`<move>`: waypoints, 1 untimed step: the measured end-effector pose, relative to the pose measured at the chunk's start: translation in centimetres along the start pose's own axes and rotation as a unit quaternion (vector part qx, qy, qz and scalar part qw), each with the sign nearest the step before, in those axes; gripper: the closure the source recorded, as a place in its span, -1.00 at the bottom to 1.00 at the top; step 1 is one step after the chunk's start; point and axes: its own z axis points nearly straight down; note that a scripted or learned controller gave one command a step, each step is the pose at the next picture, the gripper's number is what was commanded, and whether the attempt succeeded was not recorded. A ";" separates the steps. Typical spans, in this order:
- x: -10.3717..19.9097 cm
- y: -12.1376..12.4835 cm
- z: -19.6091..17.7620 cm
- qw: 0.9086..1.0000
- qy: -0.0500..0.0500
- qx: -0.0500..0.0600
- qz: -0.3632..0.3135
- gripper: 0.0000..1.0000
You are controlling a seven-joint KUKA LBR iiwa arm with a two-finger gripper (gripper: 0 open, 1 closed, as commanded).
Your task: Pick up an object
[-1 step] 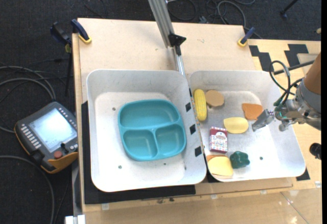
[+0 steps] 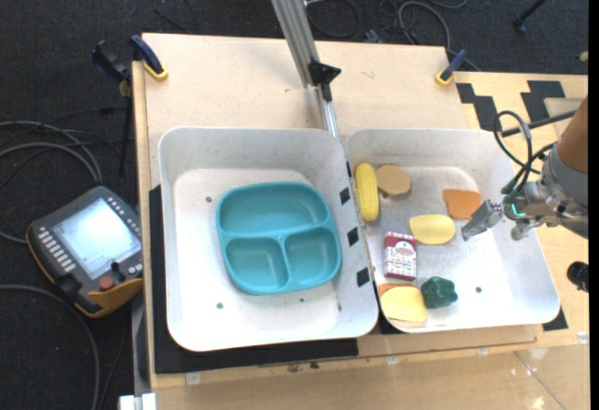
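The task named no particular object; the right bin held seven candidates. Nearest the gripper was an orange wedge, just up-left of the fingertips, apart from them. A yellow lemon-like piece lay left of the gripper, also close, not touching.

Further from the gripper: red-and-white carton below-left of the lemon piece, green pepper below it, yellow slice touching or nearly touching the pepper at the bin's near-left corner. Corn cob lay along the bin's left wall, with a tan round piece just beside it.

Gripper sat over the right bin's right half, fingers spread apart, nothing between them. Arm came in from the right.

Left bin held a teal divided plate, well away from the gripper. A teach pendant lay on the floor left of the bench.
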 end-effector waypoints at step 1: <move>-0.2 0.4 4.4 1.000 0.000 0.002 0.000 -1.00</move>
